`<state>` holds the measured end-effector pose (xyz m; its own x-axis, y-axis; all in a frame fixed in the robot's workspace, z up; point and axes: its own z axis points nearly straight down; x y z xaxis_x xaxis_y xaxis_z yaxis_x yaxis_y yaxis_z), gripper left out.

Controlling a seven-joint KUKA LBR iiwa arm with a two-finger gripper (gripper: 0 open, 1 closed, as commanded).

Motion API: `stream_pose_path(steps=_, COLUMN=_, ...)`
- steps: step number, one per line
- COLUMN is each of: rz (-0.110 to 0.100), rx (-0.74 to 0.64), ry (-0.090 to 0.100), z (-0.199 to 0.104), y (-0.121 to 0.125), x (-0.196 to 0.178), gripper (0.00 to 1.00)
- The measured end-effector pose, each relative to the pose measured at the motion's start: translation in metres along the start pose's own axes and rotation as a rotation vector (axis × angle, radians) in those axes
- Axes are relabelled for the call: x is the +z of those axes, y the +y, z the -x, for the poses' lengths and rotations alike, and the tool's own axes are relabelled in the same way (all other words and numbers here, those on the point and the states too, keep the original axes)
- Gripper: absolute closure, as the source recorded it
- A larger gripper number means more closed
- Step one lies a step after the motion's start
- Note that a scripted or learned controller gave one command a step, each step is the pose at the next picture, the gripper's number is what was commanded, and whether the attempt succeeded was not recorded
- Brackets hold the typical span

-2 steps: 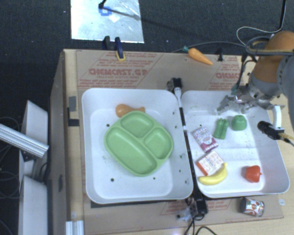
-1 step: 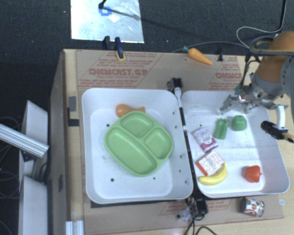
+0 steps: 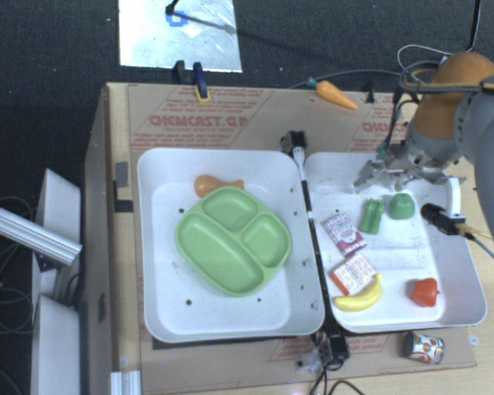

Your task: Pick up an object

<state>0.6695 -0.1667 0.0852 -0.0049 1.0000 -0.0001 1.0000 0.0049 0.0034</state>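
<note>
Arm: we see it reach in from the right, over the far side of the right bin.
Gripper: we cannot tell its state; it hangs just above the green cup.
Right bin: green cup beside a green cylinder, two packets, a banana, a red pepper.
Left bin: a green divided plate.

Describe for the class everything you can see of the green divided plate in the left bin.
The green divided plate is pale green, looks like smooth plastic, and has rounded corners and three compartments, one large and two smaller. It lies flat and turned at an angle on the floor of the left bin, near its middle. An orange object pokes out from behind its far edge, seemingly touching it.
</note>
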Motion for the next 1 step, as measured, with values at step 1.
stream_pose_path(steps=1, rz=0.000, rx=0.003, ry=-0.001, z=0.0338, y=-0.0004, x=-0.0005, gripper=0.00)
